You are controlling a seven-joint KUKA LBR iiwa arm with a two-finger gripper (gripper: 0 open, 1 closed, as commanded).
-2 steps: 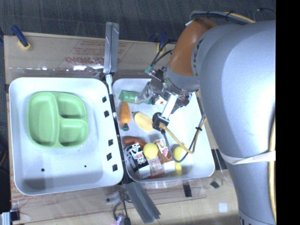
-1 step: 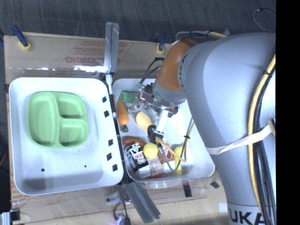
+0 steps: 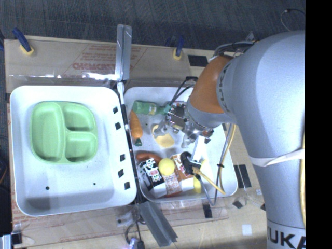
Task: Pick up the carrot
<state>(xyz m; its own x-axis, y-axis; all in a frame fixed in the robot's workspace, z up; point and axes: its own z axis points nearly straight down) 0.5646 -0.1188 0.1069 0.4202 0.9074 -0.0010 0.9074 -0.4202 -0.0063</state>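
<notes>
Carrot (image 3: pixel 136 127) lies in the right bin (image 3: pixel 155 93), tight against that bin's left wall, long axis running roughly top to bottom of the frame, nothing gripping it. Green bottle-like item (image 3: pixel 143 108) sits just above the carrot's upper end. Yellow flat piece (image 3: pixel 165 139) is to the carrot's right, near mid-bin. Below the carrot: a reddish item (image 3: pixel 149 156), a black-and-white patterned toy (image 3: pixel 149 170), a yellow ball (image 3: pixel 166 166) and a small packet (image 3: pixel 173 187), all crowded together at the bin's near end.

Gripper (image 3: pixel 178 119) hangs over the right bin, to the right of the carrot and apart from it, roughly above the yellow piece. Cables and wrist hardware clutter that spot, so I cannot tell if it is spread or closed; nothing visibly held.

Left bin (image 3: pixel 21 149), across the divider from the carrot, holds a green compartment tray (image 3: pixel 64 131). Both bins sit on the desk (image 3: pixel 62 56).
</notes>
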